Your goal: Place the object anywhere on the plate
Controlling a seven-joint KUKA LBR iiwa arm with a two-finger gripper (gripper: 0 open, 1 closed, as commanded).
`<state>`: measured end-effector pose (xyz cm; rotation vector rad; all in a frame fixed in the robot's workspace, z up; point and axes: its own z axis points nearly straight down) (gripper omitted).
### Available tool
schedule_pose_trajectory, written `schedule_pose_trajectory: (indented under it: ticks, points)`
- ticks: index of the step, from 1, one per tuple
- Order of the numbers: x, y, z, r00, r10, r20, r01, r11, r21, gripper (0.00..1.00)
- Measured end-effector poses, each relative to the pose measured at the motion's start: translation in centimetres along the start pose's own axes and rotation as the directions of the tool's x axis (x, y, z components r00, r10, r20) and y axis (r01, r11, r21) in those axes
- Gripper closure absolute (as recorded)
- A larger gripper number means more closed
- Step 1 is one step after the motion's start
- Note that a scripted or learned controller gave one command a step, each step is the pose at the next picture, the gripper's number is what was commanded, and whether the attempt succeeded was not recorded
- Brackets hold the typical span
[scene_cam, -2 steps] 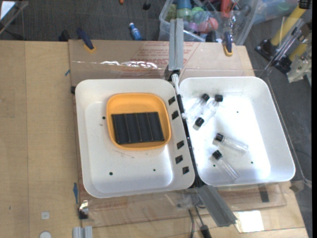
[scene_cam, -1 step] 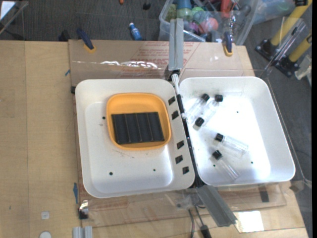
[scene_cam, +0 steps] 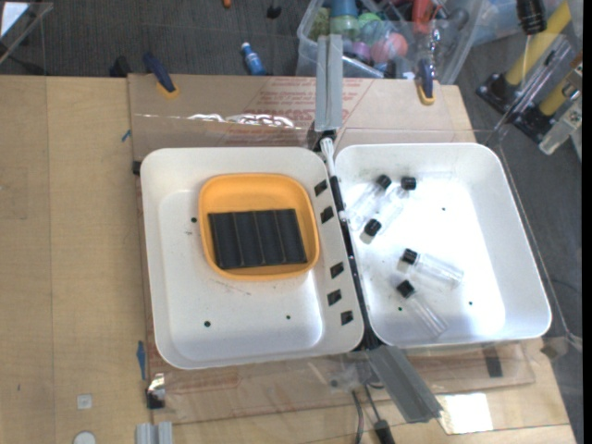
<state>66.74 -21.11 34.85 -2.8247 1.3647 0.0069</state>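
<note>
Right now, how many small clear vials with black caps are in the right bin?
5: two at the back, one mid-left, one central, one at the front. Clear glass may hide more.

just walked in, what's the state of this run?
Nothing is being handled at the moment. The left bin holds an orange plate with a black ribbed insert lying on it. The right bin holds several clear vials with black caps, scattered and lying on their sides. No vial is on the plate, so the placement isn't done yet.
</note>
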Motion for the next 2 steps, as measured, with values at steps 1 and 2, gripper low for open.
schedule_pose_trajectory:
  ticks: [1, 2]
  points:
    - [-0.2, -0.3, -0.2, 0.954, -0.3, -0.006, 0.3, 0.954, 0.002, 1.0]
    - [0.7, 0.5, 2.1, 0.808, -0.589, -0.006, 0.589, 0.808, 0.0, 1.0]
